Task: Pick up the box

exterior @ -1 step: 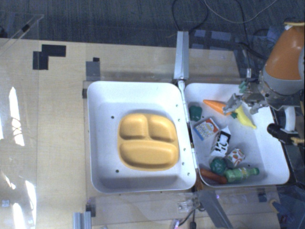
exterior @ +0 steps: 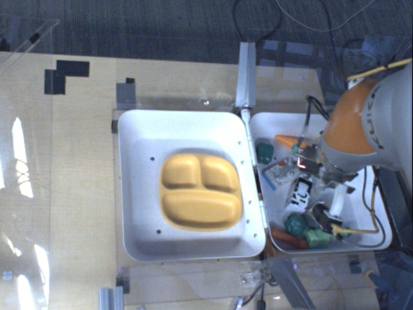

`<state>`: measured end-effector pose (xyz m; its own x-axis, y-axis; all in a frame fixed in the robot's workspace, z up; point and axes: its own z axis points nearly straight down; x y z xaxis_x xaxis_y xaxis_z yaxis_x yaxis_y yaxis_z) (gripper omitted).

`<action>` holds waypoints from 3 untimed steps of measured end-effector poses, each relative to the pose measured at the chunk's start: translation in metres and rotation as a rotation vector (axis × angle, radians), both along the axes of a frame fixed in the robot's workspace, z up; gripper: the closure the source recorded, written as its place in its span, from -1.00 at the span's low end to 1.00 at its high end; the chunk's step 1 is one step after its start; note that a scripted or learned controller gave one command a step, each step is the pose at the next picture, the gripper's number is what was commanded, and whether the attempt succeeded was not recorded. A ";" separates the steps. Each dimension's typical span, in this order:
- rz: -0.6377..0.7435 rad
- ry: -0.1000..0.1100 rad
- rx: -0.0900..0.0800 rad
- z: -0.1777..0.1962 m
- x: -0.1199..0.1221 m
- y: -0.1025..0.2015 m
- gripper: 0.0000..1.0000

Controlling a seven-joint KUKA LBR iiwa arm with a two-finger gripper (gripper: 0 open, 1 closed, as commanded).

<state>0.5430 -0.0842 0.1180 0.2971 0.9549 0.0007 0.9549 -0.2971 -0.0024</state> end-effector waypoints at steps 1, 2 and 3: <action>-0.131 -0.024 0.001 -0.022 0.020 0.002 -1.00; -0.129 -0.031 0.001 -0.012 0.023 0.002 1.00; -0.260 -0.026 0.000 -0.023 0.058 -0.029 1.00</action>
